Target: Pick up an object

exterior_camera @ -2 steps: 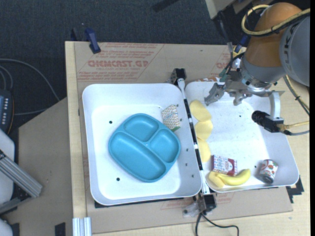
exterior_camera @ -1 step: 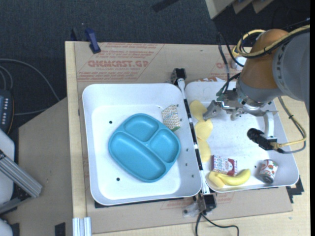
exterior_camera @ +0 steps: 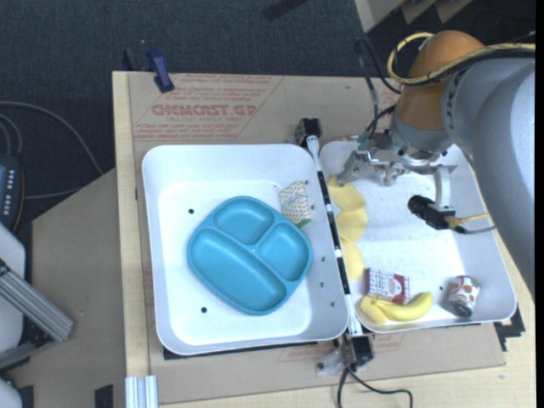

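The yellow banana (exterior_camera: pixel 398 309) lies lengthwise left to right near the right white bin's (exterior_camera: pixel 489 262) front wall. The gripper (exterior_camera: pixel 380 170) hangs above that bin's far end; whether it grips anything I cannot tell.

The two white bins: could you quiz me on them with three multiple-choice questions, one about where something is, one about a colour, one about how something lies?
1. Where is the banana?
A. In the left bin, on the plate
B. In the right bin, near its front edge
C. On the floor

2. What colour is the divided plate?
A. Red
B. Green
C. Blue

3. How does the small can sit?
A. Lying on its side in the right bin
B. Stacked on the plate
C. Hanging from the arm

Answers:
1. B: the banana lies by the red and white box along the front of the right bin.
2. C: the plate in the left bin is plainly light blue.
3. A: the can rests tipped over on the bin floor, in the front right corner.
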### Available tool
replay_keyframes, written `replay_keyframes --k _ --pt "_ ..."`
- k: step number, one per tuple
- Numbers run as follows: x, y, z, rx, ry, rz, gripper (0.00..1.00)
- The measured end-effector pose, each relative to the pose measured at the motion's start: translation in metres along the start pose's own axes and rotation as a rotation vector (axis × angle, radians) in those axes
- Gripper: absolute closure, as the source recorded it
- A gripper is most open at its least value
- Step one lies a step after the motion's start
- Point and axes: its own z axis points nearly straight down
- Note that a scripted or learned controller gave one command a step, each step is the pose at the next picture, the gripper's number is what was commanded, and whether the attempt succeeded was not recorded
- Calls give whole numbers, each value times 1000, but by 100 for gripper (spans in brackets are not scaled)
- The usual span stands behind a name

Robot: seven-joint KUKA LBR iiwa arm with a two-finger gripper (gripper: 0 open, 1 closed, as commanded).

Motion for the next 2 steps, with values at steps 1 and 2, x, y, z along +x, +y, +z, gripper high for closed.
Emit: replay_keyframes --k 1,2 --pt "0 4 0 0 -1 -1 0" --pt "-68 -77 1 4 -1 2 0"
